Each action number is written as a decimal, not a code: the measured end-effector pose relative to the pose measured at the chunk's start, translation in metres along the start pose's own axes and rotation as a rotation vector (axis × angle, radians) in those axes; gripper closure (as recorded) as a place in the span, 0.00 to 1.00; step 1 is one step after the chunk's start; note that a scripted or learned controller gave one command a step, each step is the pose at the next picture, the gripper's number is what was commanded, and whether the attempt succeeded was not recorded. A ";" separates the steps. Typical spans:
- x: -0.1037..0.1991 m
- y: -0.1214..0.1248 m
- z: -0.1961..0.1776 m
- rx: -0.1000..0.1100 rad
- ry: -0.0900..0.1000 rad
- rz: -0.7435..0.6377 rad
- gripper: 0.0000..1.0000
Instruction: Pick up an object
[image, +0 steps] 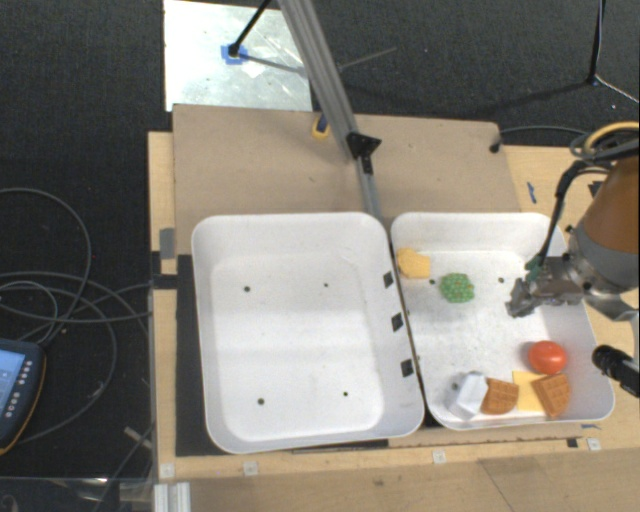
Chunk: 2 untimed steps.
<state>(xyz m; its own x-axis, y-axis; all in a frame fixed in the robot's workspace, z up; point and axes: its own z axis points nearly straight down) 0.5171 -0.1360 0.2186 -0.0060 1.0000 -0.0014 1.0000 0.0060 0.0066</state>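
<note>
gripper (524, 299) above right bin (500, 235)

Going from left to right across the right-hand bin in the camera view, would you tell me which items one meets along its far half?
Yellow piece by the bin's left wall → green bumpy item → gripper near the right wall of the right bin.
</note>
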 end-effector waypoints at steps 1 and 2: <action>0.004 0.009 -0.047 0.000 0.000 0.000 1.00; 0.059 0.007 -0.032 0.005 0.004 -0.004 1.00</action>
<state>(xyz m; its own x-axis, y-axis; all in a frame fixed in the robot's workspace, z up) 0.5231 -0.0773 0.2504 -0.0100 0.9999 0.0022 0.9999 0.0100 0.0013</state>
